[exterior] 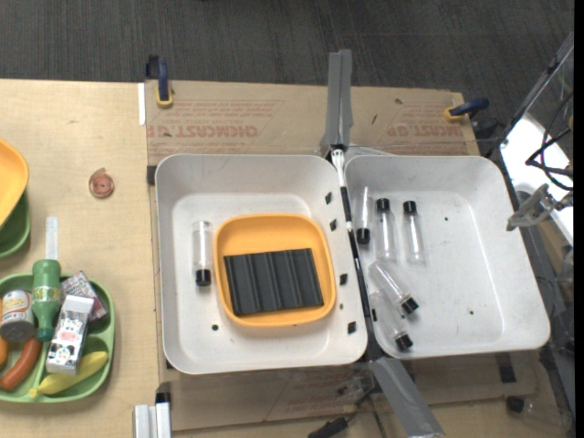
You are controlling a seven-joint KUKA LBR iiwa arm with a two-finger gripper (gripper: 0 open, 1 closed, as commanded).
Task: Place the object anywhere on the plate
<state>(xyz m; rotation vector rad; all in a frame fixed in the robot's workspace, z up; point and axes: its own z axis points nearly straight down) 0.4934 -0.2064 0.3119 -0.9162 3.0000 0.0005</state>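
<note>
Overhead | tan wooden bench (82, 135), dark carpet floor (274, 16) | black ribbed slab (273, 281), perhaps plastic, lies flat on orange square plate (272, 228) in left white bin (173, 245) | gripper state: cannot tell.

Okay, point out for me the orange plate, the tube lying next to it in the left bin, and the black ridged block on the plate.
orange plate (274, 225): camera view, bare upper rim.
tube (202, 253): camera view, middle of its clear body, left of the plate.
black ridged block (273, 281): camera view, centre of its top face.
</note>
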